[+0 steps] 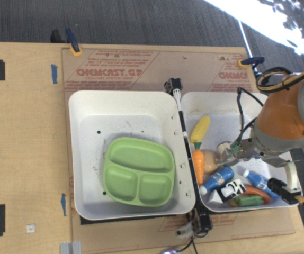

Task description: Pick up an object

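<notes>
I see the bench [19, 157] first, tan board under two white bins. The left bin [86, 142] carries a green tray [139, 171] with three compartments, lying flat near its front. The right bin [223, 107] holds the clutter, all toward its front left. The arm [284, 115] comes in from the right, its orange band over the right bin, and the gripper [230, 151] hangs low just above the pile. Whether it is parted or closed I cannot tell from this slant, and I see nothing held.

Under and beside it lie a corn cob [200, 128] leaning along the divider, a carrot [198, 165] just below it, a tan lump [210, 160] touching the carrot, a blue bottle [218, 179], a black-and-white piece [231, 189] and a red-and-green piece [250, 197] by the front wall.

I judge the carrot or the corn the likeliest pick. Both look like light, stiff plastic toys, smooth and rounded, so apt to slip. I would take either across its middle, where it is thickest, with the fingers set crosswise to its length.
</notes>
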Tool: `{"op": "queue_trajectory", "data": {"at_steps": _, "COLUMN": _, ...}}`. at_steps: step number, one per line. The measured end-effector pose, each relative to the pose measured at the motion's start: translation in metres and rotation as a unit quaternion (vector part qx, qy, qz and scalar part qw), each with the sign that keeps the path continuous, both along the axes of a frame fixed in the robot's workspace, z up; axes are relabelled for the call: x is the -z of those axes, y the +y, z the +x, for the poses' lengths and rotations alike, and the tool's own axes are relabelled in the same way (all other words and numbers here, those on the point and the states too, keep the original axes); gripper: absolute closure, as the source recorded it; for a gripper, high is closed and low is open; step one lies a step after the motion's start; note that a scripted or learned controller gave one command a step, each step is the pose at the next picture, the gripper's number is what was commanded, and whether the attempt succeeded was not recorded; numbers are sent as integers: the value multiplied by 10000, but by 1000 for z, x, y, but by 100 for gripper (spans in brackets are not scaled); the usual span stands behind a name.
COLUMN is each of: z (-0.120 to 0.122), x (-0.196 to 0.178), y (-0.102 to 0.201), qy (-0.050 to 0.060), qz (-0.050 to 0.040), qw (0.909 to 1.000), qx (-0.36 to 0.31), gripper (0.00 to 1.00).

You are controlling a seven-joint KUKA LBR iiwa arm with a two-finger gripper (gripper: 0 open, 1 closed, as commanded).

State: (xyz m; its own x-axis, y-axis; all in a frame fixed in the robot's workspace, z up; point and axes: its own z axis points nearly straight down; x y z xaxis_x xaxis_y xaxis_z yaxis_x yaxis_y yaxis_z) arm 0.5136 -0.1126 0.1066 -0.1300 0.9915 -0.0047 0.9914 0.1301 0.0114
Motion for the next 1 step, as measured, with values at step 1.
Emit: {"op": "queue_trajectory", "data": {"at_steps": 1, "z": 21, "x": -87, "y": 71, "qy": 53, "qz": 24, "qw": 9980, "qx": 625, "gripper": 100}}
